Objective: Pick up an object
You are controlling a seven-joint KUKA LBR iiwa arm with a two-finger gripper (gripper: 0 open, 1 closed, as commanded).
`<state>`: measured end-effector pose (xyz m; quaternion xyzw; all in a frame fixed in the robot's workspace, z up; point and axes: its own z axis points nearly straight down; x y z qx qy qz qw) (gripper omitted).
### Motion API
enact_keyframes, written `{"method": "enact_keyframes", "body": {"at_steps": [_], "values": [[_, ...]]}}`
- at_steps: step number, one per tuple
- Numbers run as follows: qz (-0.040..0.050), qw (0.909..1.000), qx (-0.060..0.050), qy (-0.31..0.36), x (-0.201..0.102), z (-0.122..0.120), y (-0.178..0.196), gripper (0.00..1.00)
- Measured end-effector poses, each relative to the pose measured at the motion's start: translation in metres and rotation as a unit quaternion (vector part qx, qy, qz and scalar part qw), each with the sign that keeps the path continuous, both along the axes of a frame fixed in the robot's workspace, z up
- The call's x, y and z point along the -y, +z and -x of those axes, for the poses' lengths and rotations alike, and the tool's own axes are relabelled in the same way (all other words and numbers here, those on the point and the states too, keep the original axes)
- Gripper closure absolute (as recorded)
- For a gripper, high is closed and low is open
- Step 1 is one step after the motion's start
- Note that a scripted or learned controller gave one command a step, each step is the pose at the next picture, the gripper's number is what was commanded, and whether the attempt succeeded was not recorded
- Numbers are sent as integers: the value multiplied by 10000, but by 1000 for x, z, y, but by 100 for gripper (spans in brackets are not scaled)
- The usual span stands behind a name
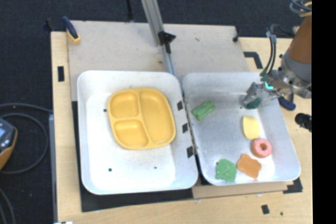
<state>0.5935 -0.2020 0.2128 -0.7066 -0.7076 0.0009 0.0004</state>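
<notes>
The grey arm's two-finger gripper [253, 98] hovers low over the right-hand shallow white bin [226, 86], grip unreadable from here, just above the pale yellow block [251, 127], pink ring doughnut [261, 148] and orange wedge [249, 166].

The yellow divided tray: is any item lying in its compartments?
No, the yellow divided tray in the left bin shows bare compartments, with the small items lying in the right bin.

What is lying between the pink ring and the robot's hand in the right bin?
In the camera view, a yellow block lies between the pink ring and the hand. Above the block, bare white bin floor runs up to the hand.
</notes>
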Motion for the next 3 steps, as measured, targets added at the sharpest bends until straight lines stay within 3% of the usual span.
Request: {"method": "enact_keyframes", "body": {"at_steps": [1,2,3], "values": [[4,10000,15,3,0,-1,1,0],[-2,10000,-8,-4,-2,3,-61,0],[32,10000,63,-6,0,0,-109,0]]}}
